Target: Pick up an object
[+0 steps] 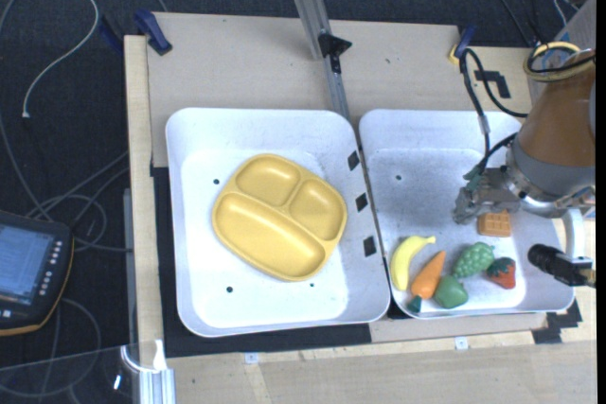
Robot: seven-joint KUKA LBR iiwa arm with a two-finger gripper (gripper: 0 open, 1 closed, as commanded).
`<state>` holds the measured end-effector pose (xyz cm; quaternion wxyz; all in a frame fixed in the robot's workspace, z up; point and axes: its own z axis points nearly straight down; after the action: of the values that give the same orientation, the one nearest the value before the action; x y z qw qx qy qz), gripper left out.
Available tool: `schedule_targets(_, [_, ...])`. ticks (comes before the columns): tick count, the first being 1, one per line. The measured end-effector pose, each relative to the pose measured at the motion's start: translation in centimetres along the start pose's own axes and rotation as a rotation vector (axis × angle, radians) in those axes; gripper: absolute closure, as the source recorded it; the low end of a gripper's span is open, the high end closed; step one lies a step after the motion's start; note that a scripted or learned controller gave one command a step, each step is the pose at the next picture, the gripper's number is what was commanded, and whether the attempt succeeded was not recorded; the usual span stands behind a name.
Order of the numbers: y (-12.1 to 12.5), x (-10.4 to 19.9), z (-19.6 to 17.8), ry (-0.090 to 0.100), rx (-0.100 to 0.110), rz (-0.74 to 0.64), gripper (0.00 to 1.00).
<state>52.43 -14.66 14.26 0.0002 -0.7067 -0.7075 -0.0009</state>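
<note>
Toy food (453, 272) lines your right bin's (417, 147) near edge. Your claw (478, 203) hangs beside a waffle (493, 224); whether it's apart or together, you cannot tell.

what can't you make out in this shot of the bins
- Hand, camera view: too small and dark to tell whether its fingers are open or shut.
- Waffle-like orange piece: partly covered by the hand; whether they touch is unclear.
- Right bin: its right side is hidden by the arm.
- Green item beside the carrot: too small to identify.
</note>
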Motion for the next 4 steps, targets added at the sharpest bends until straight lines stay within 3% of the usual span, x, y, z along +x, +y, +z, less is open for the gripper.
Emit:
schedule_targets(1, [0.3, 0.0, -6.5, -0.004, -0.007, 0.0, 1.0])
schedule_targets(3, [1.4, -0.2, -15.1, -0.003, -0.005, -0.001, 1.0])
schedule_targets(4, [2.3, 5.0, -13.0, 0.002, 0.004, -0.005, 1.0])
